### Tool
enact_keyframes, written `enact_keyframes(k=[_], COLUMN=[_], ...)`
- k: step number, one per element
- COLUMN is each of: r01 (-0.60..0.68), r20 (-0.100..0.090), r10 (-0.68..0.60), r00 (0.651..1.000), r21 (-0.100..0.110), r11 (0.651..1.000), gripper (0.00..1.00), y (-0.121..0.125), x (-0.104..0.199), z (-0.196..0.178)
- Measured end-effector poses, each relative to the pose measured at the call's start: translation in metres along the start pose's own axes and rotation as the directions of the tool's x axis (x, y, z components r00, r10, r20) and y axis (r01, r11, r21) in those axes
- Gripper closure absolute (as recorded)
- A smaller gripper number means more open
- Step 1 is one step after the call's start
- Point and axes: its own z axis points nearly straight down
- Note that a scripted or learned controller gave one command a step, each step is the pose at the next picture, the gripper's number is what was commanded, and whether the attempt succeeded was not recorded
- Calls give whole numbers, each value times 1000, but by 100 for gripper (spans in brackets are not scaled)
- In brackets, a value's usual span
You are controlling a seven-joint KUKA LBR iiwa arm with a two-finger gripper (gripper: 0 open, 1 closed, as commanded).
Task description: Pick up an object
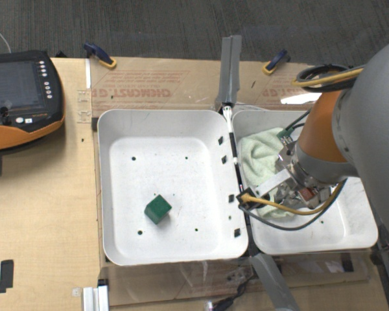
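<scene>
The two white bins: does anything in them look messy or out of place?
Mostly tidy. The left bin holds one green cube, sitting askew to the walls. The right bin holds a pale green cloth crumpled in a heap against the divider, with the arm's claw low beside it. Nothing looks spilled or broken.

Count of items on the bench, positions given relative to the gripper [292, 196].

- White bins: two. One bin [350, 235] lies under the gripper; the other bin [117, 173] sits to its left, the two touching along a shared edge.
- Green cube [158, 209]: one, in the far bin, well to the left of the gripper.
- Pale green cloth [259, 154]: one, crumpled, just up and left of the gripper, same bin.
- Clamps: two, blue and orange, at the back edge of the board. One clamp [100, 55] far up-left of the gripper, the other clamp [275, 61] above it.
- Control pendant [19, 99]: one, far left.
</scene>
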Motion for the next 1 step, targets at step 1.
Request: enact_keyframes(k=[1], r01=[-202], r20=[-1], r10=[202], r00=[979], r21=[-1], r11=[979], gripper=[100], y=[-6], x=[10], z=[0])
